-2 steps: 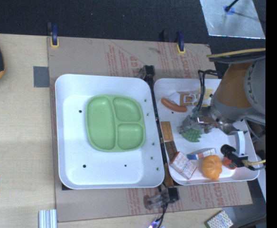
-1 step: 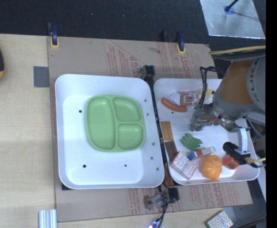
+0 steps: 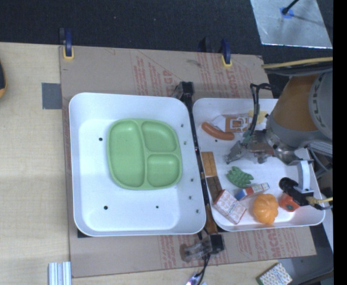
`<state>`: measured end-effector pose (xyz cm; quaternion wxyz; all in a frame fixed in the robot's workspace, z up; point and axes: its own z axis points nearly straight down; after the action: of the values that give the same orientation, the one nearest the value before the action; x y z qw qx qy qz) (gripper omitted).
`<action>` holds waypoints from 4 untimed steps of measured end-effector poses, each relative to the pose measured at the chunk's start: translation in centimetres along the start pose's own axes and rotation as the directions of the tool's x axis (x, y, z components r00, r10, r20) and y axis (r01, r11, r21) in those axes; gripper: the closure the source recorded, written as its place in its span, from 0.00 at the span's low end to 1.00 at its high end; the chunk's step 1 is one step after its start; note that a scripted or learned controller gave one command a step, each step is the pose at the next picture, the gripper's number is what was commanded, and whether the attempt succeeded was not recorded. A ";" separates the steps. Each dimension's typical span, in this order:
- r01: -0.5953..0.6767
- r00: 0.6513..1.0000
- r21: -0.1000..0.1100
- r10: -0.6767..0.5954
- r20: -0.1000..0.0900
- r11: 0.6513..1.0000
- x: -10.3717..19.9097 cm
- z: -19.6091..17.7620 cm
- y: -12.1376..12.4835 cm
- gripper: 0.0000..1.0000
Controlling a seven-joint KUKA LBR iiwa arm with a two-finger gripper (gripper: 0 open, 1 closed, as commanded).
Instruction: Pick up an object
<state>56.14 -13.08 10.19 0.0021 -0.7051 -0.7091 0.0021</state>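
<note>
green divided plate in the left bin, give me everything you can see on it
The green divided plate is pale green, looks like matte plastic, and is a rounded square with three compartments: one tall on the view's left, two smaller stacked on the right. It lies flat, right side up, near the middle of the left bin, slightly rotated. Nothing sits in it.

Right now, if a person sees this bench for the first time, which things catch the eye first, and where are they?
The green divided plate stands out most, lying alone in the middle of the left bin. Next comes the right bin, crowded with small things: a sausage near its top, a green toy in the middle and an orange fruit near the bottom. The end effector hangs over that bin, above the green toy.
</note>
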 end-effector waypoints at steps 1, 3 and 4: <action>-0.003 1.000 0.001 0.003 0.000 1.000 3.2 1.1 -4.9 0.00; 0.000 1.000 -0.011 0.000 0.002 1.000 -2.0 0.9 4.5 0.00; -0.001 1.000 0.006 0.001 -0.004 1.000 3.0 1.1 -4.2 0.00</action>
<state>51.91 -10.12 9.07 0.0059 -0.7055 -0.7087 0.0028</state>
